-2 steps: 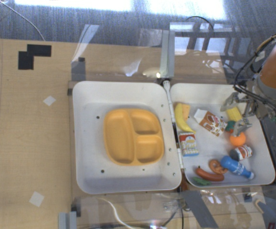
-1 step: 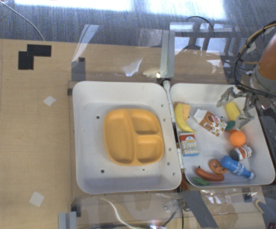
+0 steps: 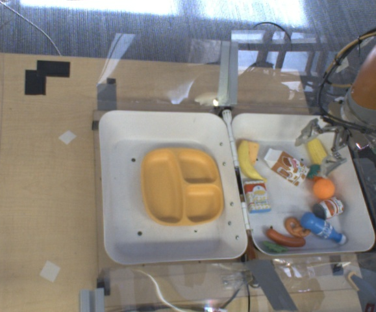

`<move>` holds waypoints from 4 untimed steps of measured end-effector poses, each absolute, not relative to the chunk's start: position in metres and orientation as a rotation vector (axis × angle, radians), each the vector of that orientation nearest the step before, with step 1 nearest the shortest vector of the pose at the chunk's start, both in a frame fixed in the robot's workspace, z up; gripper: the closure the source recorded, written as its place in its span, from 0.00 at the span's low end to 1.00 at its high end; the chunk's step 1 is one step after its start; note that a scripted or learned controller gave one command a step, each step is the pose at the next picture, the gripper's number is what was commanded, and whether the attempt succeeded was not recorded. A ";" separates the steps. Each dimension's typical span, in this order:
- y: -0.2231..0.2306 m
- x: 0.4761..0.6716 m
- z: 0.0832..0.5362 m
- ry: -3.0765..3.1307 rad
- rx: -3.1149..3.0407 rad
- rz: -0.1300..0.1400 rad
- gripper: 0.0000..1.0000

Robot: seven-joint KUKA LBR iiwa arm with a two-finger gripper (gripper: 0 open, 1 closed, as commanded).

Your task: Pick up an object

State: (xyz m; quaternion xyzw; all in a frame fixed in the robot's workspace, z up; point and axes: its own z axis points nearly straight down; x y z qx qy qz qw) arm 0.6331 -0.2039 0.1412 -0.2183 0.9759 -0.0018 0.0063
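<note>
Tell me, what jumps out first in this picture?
The big yellow tray with compartments, sitting alone in the left bin. Next, the heap of colourful toys in the right bin: a banana, an orange ball and a blue bottle among them. At the right edge, the arm's gripper hangs open above that bin's far corner, holding nothing.

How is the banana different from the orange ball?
The banana is yellow, while the orange ball is orange. The banana is long and curved; the orange ball is round. The banana lies at the left side of the right bin, beside the divider, while the orange ball sits toward the right side. Both rest in the same bin, and nothing is gripping either.
</note>
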 end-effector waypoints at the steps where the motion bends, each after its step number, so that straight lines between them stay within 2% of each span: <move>1: -0.205 0.576 0.089 3.074 -0.580 -0.006 0.00; 2: -0.122 0.595 0.097 3.048 -0.710 -0.001 0.00; 3: -0.104 0.520 0.093 3.067 -0.644 -0.007 0.00; 4: -0.095 0.632 0.089 3.118 -0.241 -0.001 0.00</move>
